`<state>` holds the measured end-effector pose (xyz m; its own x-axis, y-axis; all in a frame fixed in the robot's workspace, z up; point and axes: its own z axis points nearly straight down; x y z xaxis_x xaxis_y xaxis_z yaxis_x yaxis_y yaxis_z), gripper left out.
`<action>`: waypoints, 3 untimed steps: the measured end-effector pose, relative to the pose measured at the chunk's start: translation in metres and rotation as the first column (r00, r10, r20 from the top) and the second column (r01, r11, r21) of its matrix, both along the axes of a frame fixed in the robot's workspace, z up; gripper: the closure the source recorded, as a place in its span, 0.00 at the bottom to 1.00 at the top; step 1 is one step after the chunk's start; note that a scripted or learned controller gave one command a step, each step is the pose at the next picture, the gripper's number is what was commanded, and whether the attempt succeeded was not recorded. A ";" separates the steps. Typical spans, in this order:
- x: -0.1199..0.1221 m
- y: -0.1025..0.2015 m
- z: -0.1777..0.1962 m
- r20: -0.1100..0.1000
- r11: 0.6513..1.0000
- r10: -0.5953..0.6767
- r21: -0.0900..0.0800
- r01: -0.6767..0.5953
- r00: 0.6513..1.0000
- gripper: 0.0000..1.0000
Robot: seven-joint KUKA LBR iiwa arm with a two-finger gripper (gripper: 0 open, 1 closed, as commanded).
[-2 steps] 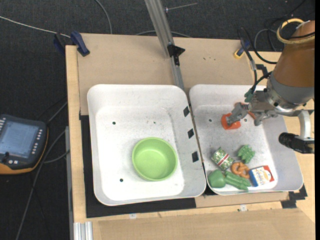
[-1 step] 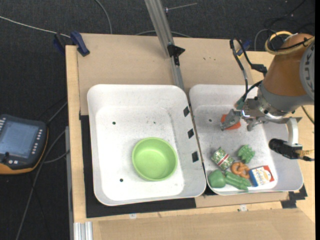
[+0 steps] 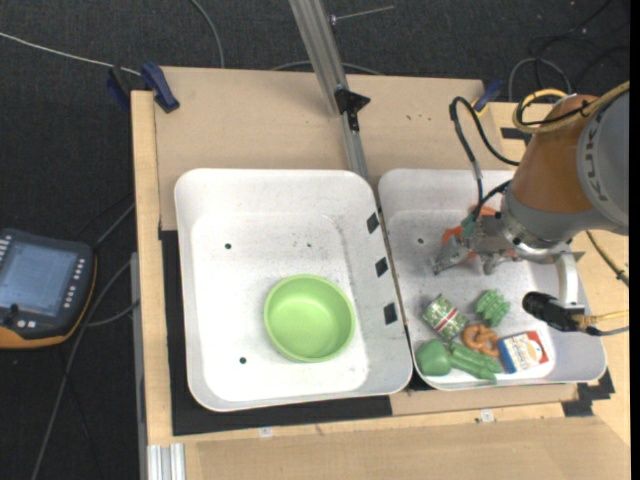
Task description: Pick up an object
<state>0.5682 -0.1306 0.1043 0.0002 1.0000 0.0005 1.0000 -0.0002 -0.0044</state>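
Right bin (image 3: 420, 193), hand (image 3: 462, 253) above toys (image 3: 470, 333)

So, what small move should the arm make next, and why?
Probably a short shift toward the view's bottom before descending. The gripper hangs over bare floor of the right bin, while the toys cluster below it in the view: a green-and-white can, a green leafy piece, a green spoon and a red-and-white packet. The can seems nearest.
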 end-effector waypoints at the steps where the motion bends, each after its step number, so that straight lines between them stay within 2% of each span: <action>1: 0.002 0.000 0.013 0.006 1.000 0.001 0.000 -0.001 1.000 1.00; 2: 0.005 0.001 0.056 0.008 1.000 0.001 -0.001 -0.001 1.000 1.00; 3: 0.002 -0.005 0.116 0.010 1.000 0.000 -0.001 0.000 1.000 1.00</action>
